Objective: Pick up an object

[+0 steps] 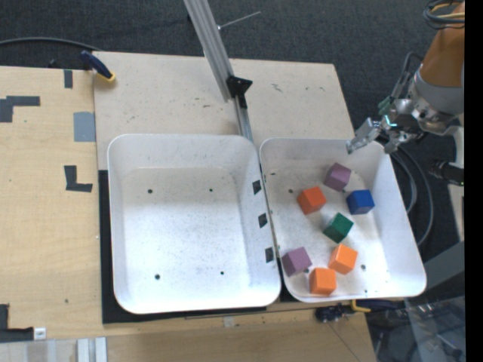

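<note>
The right bin [400, 225] holds several small cubes. Among them are a purple cube [337, 176], a red-orange cube [311, 200], a blue cube [361, 201] and a green cube [339, 226]. Nearer the front lie another purple cube [296, 260] and two orange cubes [343, 258] [323, 280]. My gripper [373, 142] hangs over the bin's far right corner, above and to the right of the first purple cube. It is open, and I see nothing between its fingers.
The left bin [121, 202] adjoins the right one along a shared middle wall [260, 210]. A slanted metal rail [215, 44] runs from the top of the view down to that wall. Cables hang to the right of the bench.
</note>
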Available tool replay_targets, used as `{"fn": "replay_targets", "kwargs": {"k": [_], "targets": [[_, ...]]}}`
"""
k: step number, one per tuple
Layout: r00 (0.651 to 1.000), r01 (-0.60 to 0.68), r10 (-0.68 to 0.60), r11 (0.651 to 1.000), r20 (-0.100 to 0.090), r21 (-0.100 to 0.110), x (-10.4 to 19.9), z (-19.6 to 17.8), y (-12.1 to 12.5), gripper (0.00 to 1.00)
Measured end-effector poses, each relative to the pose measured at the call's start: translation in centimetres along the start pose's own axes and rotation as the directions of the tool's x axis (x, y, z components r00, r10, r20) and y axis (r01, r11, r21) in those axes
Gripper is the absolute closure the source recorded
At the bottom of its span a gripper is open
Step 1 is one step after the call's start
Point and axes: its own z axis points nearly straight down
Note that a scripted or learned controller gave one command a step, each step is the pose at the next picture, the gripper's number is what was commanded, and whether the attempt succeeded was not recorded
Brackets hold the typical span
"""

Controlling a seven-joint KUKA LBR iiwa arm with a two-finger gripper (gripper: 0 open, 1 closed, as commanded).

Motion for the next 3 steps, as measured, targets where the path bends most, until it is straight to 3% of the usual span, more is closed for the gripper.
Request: {"fn": "replay_targets", "kwargs": {"k": [1,3], "targets": [[1.0,0.002,-0.002,1.0,0.003,-0.004,0.0,-0.3,0.1,0.0],[1.0,0.003,-0.003,1.0,0.001,0.0,0.9,10.6,0.2,0.0]]}}
